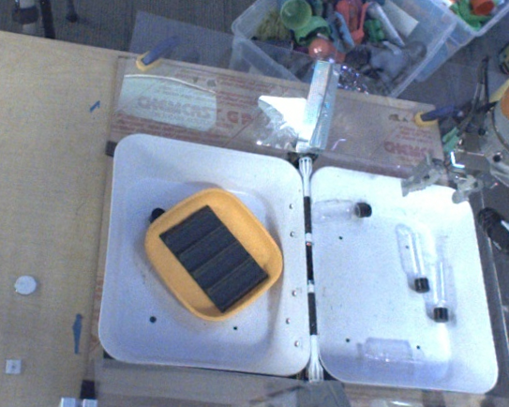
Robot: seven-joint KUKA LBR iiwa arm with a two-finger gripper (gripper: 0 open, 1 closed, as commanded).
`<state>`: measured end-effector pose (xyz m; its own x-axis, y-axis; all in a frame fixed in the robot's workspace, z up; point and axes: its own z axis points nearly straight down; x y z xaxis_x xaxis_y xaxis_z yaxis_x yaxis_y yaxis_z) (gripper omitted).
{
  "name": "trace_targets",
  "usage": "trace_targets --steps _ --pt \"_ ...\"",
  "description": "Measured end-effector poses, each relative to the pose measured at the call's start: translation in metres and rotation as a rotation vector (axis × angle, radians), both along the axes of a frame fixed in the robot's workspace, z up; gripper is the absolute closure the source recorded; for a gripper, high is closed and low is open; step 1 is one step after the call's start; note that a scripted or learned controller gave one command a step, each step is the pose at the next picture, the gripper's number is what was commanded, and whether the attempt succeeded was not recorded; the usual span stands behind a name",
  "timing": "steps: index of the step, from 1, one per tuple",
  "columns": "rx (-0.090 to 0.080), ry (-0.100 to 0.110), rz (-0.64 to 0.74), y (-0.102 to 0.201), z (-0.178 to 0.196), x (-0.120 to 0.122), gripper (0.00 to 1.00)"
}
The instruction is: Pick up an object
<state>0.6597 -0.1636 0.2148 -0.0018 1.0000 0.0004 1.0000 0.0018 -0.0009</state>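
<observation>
Nearest the camera, the front rims of two white bins sit side by side on my table (23, 163). Within the left bin (114, 319) lies a yellow square tray (168, 275) turned at a slant, with a dark ribbed panel (213, 256) on top of it. Over in the right bin (467, 367) I see two clear tubes with black caps (426, 271) lying close together toward the right side, a small black knob (363, 209) near the back wall, and what may be a clear plastic piece (386, 348) near the front, though it is too faint to be sure. My pincer (443, 179) hangs above the back right corner of the right bin, well apart from the tubes, with nothing between its fingers; I cannot tell whether they stand apart or together. Behind the bins stands a clear tub of colourful toys (358, 19).
</observation>
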Motion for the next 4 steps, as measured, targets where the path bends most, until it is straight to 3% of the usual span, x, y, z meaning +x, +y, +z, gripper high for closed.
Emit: trace_targets --steps 1,2,3,4 --pt "-0.001 -0.002 0.047 -0.013 -0.098 -0.054 0.0" --pt "0.001 -0.002 0.113 -0.014 -0.128 -0.047 0.0" --pt "0.0 -0.008 0.113 -0.014 -0.116 -0.046 1.0" --pt "-0.002 -0.003 -0.036 0.016 -0.014 0.004 1.0"
